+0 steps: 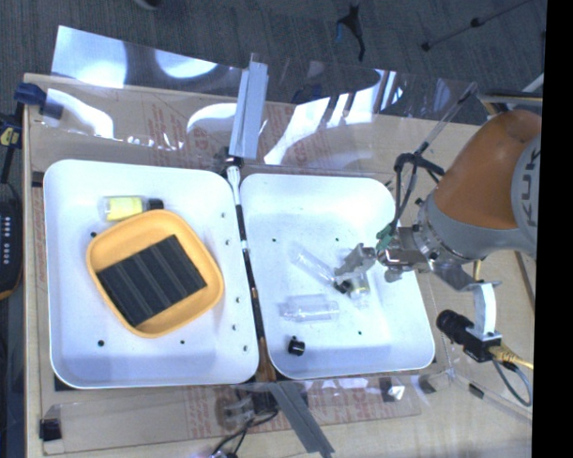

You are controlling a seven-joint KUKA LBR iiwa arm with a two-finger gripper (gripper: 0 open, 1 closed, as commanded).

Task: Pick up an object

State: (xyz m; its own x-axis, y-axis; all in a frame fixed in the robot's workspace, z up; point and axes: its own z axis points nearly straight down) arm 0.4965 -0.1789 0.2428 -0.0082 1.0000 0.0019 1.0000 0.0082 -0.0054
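My gripper (352, 271) reaches in from the right and sits low over the right bin (268, 213), near its middle right. Just beneath its tip lies a small dark and yellowish object (352, 287), touching or nearly touching it. A clear plastic piece (312, 264) lies just left of the gripper. Another clear plastic piece (309, 309) rests lower down in the same bin. A small black cap (296, 346) sits near the bin's front edge.
The left bin (57, 337) holds an orange dish (197, 253) with a dark ridged insert (151, 280), and a small yellow item (124, 207) behind it. A metal divider (247, 109) rises behind the bins. Cables and a black connector (463, 333) hang at the right.
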